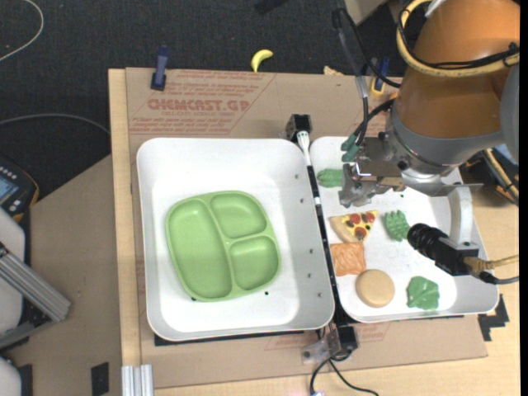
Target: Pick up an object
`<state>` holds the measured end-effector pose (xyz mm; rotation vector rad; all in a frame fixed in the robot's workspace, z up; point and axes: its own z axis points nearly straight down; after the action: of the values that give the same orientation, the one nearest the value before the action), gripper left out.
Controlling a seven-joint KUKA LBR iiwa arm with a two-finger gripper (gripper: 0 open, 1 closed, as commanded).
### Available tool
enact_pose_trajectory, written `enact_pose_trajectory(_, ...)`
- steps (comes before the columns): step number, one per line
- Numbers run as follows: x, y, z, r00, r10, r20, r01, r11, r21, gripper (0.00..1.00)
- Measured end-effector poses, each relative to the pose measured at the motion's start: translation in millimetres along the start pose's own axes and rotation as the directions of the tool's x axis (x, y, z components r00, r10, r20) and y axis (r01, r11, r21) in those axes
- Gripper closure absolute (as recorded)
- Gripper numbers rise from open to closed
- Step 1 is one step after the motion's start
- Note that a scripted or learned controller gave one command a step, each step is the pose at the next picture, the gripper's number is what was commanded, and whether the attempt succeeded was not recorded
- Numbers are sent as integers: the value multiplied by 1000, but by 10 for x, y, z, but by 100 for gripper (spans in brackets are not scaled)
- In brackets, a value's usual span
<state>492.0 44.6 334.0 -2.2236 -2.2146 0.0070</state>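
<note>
Two white bins sit side by side on a desk [206,110] covered with brown cardboard. The left bin [157,221] holds a green divided plate [221,244] with three compartments, lying flat near its middle. The grey arm [458,64] with its orange band hangs over the far part of the right bin [394,258], and the gripper [355,195] points down just above a pizza slice [355,224]. A small green piece [329,176] lies just left of the gripper. Near the pizza slice are a green ridged piece [397,223], an orange square [347,259], a tan round disc [375,288] and a green leafy piece [423,292]. A blue clip [159,68] grips the desk's far edge, and a yellow curved thing [261,58] lies beyond it.
</note>
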Motion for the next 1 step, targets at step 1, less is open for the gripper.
enact_pose_trajectory(1, 90, -133, 118, 1000, -5, -1, 5, 1000, -1, 100)
